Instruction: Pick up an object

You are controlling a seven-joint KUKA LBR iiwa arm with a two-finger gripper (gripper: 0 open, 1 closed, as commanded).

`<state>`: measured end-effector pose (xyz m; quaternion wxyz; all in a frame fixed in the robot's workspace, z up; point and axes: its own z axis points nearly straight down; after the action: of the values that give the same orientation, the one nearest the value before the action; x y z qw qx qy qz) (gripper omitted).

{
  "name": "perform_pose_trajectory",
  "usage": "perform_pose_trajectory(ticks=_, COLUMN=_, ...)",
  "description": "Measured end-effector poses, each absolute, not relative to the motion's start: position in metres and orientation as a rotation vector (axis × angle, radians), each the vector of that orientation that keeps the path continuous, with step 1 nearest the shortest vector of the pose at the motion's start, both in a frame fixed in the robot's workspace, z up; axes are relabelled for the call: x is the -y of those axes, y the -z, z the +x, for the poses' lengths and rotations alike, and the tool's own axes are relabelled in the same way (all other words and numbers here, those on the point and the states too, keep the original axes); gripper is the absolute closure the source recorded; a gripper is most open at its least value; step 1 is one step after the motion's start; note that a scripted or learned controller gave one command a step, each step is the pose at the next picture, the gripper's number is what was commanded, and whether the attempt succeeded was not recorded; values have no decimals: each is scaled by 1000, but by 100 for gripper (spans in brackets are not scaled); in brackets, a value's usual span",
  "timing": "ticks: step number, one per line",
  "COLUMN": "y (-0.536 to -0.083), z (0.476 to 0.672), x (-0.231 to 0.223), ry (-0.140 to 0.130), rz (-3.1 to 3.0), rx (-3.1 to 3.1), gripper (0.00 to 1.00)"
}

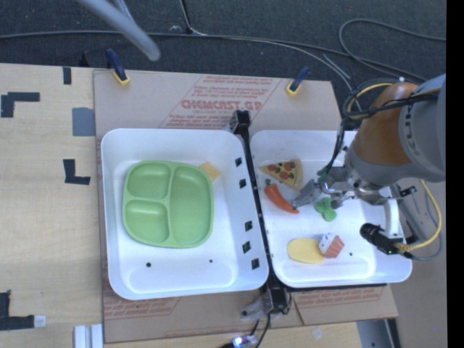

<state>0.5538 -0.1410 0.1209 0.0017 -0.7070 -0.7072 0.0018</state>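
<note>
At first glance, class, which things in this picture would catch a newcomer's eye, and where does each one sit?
The green divided plate stands out most, lying in the left bin. Next comes the grey arm with its orange band, reaching from the right, its gripper low over the right bin. Toy foods are scattered there: a pizza slice, an orange carrot and a yellow piece.

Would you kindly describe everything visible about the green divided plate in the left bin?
The green divided plate is pale green, looks like plastic, and is a rounded square with three compartments. It lies flat and upright on the left bin floor. A small yellow piece sits at its upper right corner.
</note>
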Motion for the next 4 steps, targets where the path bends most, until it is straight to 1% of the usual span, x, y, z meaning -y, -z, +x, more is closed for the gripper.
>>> perform_pose_trajectory(ticks=1, y=-85, z=555, x=141, ry=-2, rz=-2222, rx=2225, gripper=0)
perform_pose_trajectory(ticks=2, y=-98, z=557, x=142, ry=3, rz=-2227, rx=2230, gripper=100)
perform_pose_trajectory(ticks=3, y=-145, z=550, x=136, ry=1, rz=-2220, rx=2223, gripper=100)
perform_pose_trajectory(ticks=4, y=-192, z=560, x=133, ry=3, rz=-2221, rx=2226, gripper=100)
